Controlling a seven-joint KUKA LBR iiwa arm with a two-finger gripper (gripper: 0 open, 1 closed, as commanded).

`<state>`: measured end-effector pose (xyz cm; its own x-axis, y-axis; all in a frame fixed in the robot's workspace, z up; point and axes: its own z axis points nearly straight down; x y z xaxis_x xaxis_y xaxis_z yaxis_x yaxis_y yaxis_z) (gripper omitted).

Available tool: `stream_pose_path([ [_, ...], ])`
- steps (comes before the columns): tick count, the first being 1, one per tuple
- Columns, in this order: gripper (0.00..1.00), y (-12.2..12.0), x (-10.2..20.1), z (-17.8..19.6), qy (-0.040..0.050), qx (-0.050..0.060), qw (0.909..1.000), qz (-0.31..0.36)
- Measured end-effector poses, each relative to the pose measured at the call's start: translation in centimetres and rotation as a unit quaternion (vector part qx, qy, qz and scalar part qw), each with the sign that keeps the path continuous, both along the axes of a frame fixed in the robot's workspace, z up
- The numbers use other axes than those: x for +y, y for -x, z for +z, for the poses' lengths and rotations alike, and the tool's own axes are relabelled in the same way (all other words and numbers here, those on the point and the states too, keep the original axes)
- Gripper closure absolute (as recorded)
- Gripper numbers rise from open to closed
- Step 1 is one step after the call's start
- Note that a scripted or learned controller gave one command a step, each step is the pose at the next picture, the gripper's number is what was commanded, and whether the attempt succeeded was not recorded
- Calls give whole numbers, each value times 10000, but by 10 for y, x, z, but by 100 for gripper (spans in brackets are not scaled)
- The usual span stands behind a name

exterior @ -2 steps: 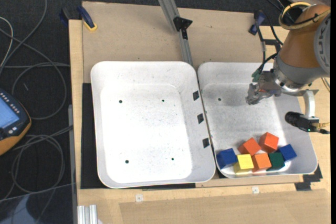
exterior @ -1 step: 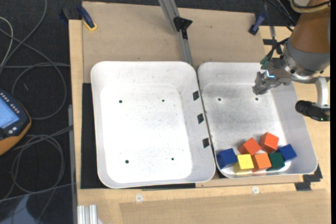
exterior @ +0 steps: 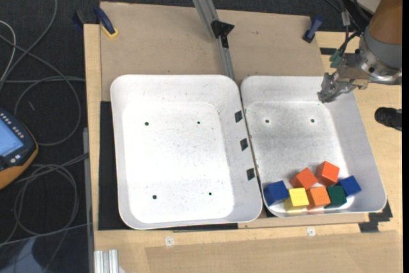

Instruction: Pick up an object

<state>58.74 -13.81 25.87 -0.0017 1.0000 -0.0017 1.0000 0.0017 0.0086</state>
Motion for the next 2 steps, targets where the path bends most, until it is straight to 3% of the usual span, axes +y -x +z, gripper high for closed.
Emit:
stream_pose_path([
  [2,100,-8,99,-5,-20,35,10000,24],
])
